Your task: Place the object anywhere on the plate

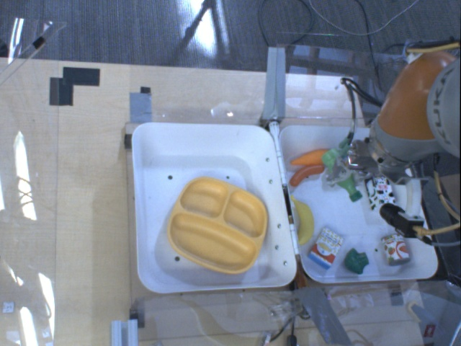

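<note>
camera view gives you both white bins side by side from above; the left bin (144,193) holds the yellow divided plate (217,223), lying slightly askew with its three compartments bare; the right bin (425,269) holds the loose items; the arm (418,107) comes in from the right with its orange band up high, and the gripper (347,170) sits low over the upper part of the right bin; you cannot tell from this angle how the hand stands, clenched or released; just beside it lie two orange carrot-like pieces (311,166) and a green toy (344,182); a black-and-white spotted toy (379,192) is near; toward the front you see a small carton (325,248), a dark green lump (355,261), a red-and-white can (395,249), and a yellow round piece (302,220) against the left wall.
</note>
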Robot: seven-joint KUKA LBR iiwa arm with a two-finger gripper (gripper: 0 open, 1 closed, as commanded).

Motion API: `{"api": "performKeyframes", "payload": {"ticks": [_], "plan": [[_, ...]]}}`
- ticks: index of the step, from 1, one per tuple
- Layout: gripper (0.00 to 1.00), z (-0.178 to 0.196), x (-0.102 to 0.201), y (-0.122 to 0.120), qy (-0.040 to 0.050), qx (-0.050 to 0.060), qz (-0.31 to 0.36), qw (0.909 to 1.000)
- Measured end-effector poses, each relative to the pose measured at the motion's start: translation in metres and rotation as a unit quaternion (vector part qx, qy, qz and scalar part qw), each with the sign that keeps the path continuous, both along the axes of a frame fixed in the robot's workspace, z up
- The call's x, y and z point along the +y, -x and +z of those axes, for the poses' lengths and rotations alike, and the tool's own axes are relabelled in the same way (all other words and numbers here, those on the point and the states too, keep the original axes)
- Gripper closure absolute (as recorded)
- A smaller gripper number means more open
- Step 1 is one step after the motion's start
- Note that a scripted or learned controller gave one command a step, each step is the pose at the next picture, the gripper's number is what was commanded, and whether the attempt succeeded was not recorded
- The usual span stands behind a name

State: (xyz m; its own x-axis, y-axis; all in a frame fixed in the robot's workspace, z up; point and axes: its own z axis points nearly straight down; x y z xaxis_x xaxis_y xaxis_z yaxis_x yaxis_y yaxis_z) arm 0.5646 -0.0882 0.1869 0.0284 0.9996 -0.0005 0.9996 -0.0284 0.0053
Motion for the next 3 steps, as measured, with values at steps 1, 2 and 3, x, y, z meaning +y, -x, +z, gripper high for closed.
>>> {"api": "performKeyframes", "payload": {"ticks": [1,2,3], "plan": [[1.00,-0.003,0.050,0.027,-0.0012,0.002,-0.123,0.9924],[1.00,-0.002,0.136,0.023,-0.0010,0.002,-0.069,0.9976],[1.00,-0.003,0.199,0.026,-0.0005,0.002,0.076,0.9971]]}}
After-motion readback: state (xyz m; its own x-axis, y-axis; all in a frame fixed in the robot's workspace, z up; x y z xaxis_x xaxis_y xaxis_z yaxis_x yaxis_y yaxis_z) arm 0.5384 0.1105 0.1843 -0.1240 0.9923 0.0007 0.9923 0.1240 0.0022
